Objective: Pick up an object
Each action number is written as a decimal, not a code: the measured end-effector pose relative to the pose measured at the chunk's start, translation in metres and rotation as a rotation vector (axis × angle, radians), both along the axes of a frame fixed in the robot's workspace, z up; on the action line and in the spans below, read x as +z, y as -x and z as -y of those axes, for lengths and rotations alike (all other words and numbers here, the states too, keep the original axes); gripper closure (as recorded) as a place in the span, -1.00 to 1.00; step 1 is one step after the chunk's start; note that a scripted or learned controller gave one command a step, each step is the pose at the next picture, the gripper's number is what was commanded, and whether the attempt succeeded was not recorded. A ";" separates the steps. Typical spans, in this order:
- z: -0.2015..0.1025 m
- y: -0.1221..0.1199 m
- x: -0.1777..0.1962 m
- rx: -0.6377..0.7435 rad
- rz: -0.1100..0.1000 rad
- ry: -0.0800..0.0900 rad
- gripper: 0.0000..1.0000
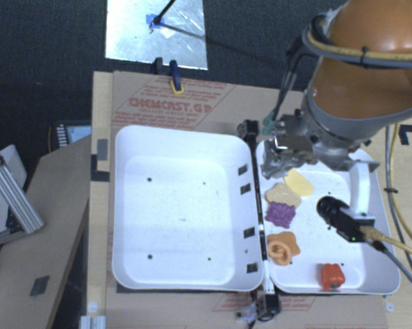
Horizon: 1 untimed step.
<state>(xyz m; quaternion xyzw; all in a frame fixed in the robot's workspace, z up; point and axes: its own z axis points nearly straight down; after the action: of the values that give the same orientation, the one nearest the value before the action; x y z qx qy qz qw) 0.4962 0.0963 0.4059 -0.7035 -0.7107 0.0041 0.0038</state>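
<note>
Nearest edge, right bin [383, 275]: red pepper-like piece [331, 275] lies near the front rim, apart from the rest.
Just behind it to the left, a tan-orange curled piece [282, 248] lies close to the wall shared with the left bin [123, 211].
Further back along the same wall: purple piece [281, 213], then beige piece [283, 194] touching its far side, then pale yellow piece [299, 182] overlapping the beige one's far right edge.
All five candidate objects lie on the right bin's floor.
Gripper [279, 158] is over the right bin's far left corner, just beyond the yellow piece; whether it is open or closed cannot be told, and nothing is seen in its grasp.
Both bins rest on a printed cardboard sheet [171, 102] on the desk [58, 186].
Farthest: a blue-and-yellow clamp [175, 78] at the cardboard's far edge, and a silver foil sheet [159, 25] beyond.
</note>
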 end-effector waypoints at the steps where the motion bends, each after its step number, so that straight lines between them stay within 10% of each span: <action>1: -0.031 0.010 0.105 -0.002 0.024 -0.005 1.00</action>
<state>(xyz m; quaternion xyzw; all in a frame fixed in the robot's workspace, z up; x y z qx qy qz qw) 0.4863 0.1273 0.5108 -0.7042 -0.7100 -0.0062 -0.0028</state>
